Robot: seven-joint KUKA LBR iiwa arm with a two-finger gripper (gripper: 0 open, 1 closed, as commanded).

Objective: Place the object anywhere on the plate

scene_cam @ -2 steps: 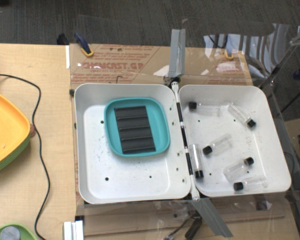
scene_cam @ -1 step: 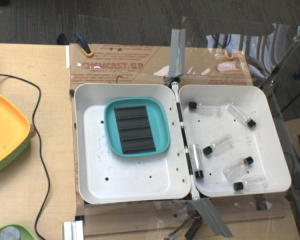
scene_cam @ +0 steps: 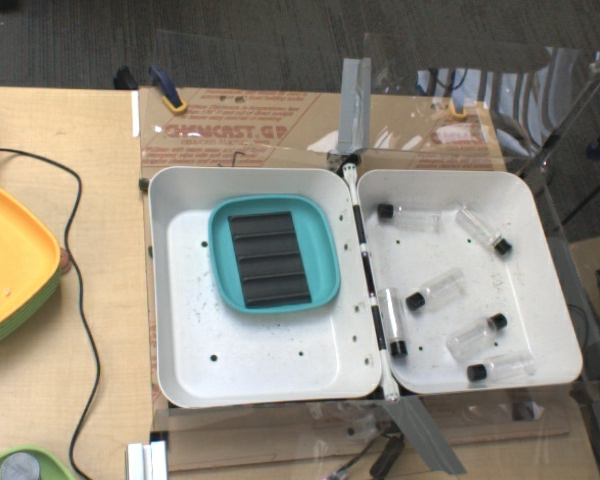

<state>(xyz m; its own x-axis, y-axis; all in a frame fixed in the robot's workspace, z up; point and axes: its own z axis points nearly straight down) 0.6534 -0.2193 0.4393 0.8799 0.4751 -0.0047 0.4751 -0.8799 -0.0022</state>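
The teal plate (scene_cam: 275, 253) sits in the left bin (scene_cam: 180, 348), toward that bin's far right part, close to the wall shared with the right bin (scene_cam: 550, 298). A dark ribbed block (scene_cam: 269, 258) already lies on the plate, its long axis running from the bin's far edge toward its near edge, roughly parallel to the shared wall. It covers the middle of the plate and leaves only the teal rim bare around it.

The right bin holds several clear vials with black caps. One lies near the far left corner (scene_cam: 405, 215), one near the far right (scene_cam: 483, 230), one around the middle (scene_cam: 435, 292), two toward the near right corner (scene_cam: 477, 337) (scene_cam: 500, 368), and one (scene_cam: 392, 323) rests along the shared wall, its long axis parallel to that wall.

Whether the jaws are open, closed or gripping anything cannot be told.

As a judgement, if the block is the object meant, the placing looks done. If a vial is meant, the one along the shared wall lies nearest the plate, and the move would carry it leftward across that wall.
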